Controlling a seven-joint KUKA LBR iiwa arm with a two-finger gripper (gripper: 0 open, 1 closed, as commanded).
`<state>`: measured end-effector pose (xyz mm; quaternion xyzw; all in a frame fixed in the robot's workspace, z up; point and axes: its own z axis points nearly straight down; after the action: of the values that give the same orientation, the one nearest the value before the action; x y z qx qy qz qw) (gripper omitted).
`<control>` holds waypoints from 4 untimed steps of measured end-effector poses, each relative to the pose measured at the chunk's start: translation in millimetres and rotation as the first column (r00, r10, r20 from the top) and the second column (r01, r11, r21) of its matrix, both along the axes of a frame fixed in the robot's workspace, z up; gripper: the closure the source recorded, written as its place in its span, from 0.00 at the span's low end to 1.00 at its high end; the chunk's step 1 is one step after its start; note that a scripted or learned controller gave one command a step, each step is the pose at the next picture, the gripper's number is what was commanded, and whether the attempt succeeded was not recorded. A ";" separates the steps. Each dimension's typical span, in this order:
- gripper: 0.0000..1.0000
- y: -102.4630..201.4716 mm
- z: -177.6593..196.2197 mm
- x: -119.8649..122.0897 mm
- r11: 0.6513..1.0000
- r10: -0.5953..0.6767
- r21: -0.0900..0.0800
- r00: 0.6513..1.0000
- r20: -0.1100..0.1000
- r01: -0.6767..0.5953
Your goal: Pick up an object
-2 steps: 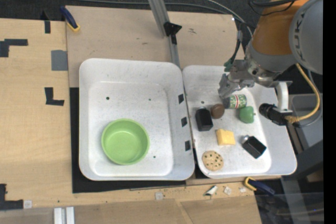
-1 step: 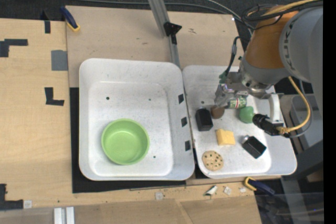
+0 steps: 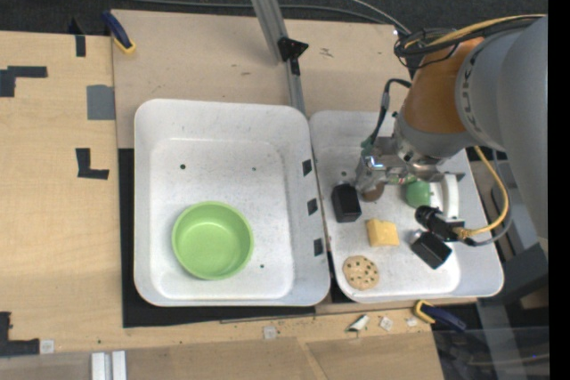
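1. Objects for the pick sit in the right-hand white bin (image 3: 472,280), and none of them shows between the fingers of the gripper (image 3: 372,182).
2. Far left, the pale wooden bench (image 3: 53,218) carries dark tape marks, with a blue-and-yellow clamp (image 3: 118,31) at the far corner of the board.
3. Next comes the left-hand shallow white bin (image 3: 223,125), and a round lime-green plastic bowl (image 3: 212,239) rests upright in its near left part.
4. A grey metal pole (image 3: 263,0) slants in from the far side toward the seam between the two bins.
5. Now the right bin: a small black block (image 3: 346,202) lies close to its left wall, just beside the gripper's tip.
6. Near of that block, a round tan cookie with dark chips (image 3: 361,272) lies flat by the near rim.
7. A yellow wedge like a piece of cheese (image 3: 383,233) sits between the cookie and the gripper, apart from both.
8. The gripper hangs low over the bin's middle, metal tip pointing down; whether its fingers are apart or together, I cannot tell from this angle.
9. A green rounded object (image 3: 416,191) peeks out just right of the gripper, partly hidden by the wrist.
10. Further right, a black attachment (image 3: 431,247) with a yellow cable lies over the bin's near right part.
11. The grey arm with its orange band (image 3: 436,93) comes in from the right.
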<state>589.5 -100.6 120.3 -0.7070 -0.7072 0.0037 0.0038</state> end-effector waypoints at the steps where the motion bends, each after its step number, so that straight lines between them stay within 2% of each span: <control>1: 1.00 1.2 13.1 0.5 1.000 0.000 0.002 1.000 0.002 0.000; 2: 1.00 6.9 56.0 2.6 1.000 0.001 0.001 1.000 0.010 -0.001; 4: 1.00 -1.8 152.9 0.4 1.000 0.001 0.000 1.000 0.014 -0.001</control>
<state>589.9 -102.4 273.2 -0.7065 -0.7077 -0.0015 -0.0011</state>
